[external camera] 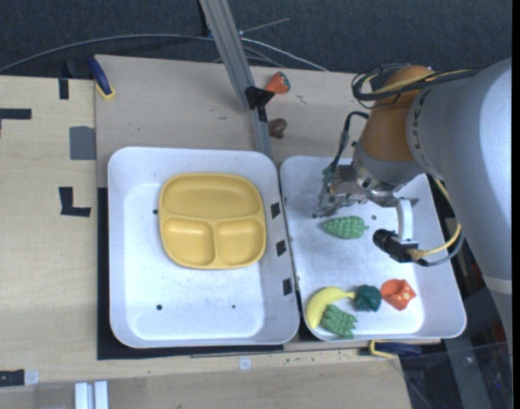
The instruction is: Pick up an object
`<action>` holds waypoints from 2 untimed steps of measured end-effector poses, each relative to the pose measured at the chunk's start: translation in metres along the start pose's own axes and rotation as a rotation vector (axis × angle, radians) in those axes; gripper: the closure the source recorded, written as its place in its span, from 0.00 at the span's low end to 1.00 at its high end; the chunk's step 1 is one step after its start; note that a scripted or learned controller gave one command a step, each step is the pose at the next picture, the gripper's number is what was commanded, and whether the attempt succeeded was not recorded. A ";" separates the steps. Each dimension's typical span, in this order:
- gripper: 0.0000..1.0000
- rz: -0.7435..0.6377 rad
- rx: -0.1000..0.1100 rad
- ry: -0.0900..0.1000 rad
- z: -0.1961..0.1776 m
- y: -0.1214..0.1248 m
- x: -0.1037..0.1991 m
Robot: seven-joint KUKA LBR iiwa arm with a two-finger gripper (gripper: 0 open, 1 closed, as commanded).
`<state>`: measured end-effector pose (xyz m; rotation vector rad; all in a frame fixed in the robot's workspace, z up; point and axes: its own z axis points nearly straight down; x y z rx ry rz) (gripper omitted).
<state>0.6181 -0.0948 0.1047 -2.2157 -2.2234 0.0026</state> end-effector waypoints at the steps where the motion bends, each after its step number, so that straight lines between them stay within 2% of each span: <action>1: 1.00 0.002 -0.006 0.000 -0.043 0.004 0.000; 2: 1.00 0.002 -0.008 -0.001 -0.105 0.005 -0.005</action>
